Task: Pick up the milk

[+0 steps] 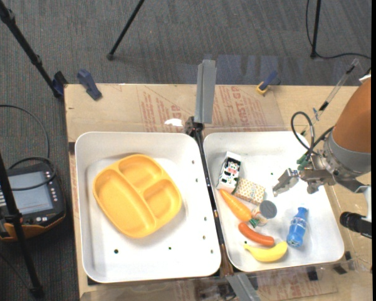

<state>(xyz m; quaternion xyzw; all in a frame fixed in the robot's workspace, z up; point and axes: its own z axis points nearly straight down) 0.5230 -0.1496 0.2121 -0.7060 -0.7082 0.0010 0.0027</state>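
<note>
The milk [229,171] is a small white carton with black cow patches. It lies in the right bin [272,144] near that bin's left wall, at the upper end of the pile of toy food. My gripper [299,182] hangs over the right part of the same bin, well to the right of the carton and apart from it. Its fingers [286,181] are spread open with nothing between them. The grey arm with its orange band comes in from the right edge.
Below the milk lie a tan cracker box [250,191], a carrot [236,205], a grey round lid [267,209], a red sausage [257,234], a banana [267,252] and a blue bottle [297,226]. The left bin [88,149] holds a yellow divided plate [136,195].
</note>
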